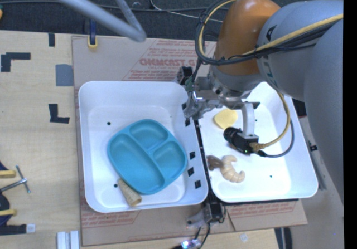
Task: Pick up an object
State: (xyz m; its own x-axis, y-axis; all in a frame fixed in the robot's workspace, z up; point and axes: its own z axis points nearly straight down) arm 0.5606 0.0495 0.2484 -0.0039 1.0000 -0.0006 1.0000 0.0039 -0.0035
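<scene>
My gripper hangs under the orange wrist band over the back left part of the right bin, close to the divide between the two bins. A pale yellow flat piece lies just to its right, partly covered by the wrist. A beige curled, shrimp-like object rests nearer the front of the same bin. In the left bin a blue divided plate lies flat. A tan cork-like cylinder sits at the plate's front edge.
A black module with a yellow cable hangs from the wrist above the right bin's middle. The bins stand on a cardboard sheet. A grey metal bar crosses the top left.
</scene>
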